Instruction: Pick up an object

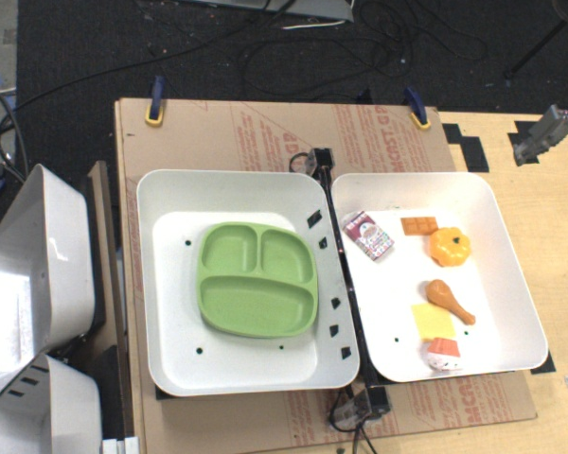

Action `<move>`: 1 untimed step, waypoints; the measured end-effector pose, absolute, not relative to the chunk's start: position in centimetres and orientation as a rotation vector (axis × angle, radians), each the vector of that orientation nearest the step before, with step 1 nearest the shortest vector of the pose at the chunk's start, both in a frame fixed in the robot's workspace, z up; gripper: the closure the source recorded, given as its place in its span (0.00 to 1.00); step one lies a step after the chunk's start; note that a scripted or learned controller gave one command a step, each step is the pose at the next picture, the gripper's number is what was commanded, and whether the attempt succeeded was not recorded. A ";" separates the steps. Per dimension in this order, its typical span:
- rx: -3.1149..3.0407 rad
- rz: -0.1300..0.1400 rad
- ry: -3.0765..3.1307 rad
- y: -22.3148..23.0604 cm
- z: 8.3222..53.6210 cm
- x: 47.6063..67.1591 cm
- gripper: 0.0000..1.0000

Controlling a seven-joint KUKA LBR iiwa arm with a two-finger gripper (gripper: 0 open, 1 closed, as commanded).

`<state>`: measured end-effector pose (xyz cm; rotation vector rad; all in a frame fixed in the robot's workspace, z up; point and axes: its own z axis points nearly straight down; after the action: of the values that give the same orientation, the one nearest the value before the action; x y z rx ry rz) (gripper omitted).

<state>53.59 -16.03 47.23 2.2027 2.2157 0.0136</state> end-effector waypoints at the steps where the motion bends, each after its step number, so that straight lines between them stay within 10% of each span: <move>1: 2.206 0.008 2.219 -15.8 54.7 60.5 0.00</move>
<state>60.47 -15.76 54.73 2.2063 2.2190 0.0075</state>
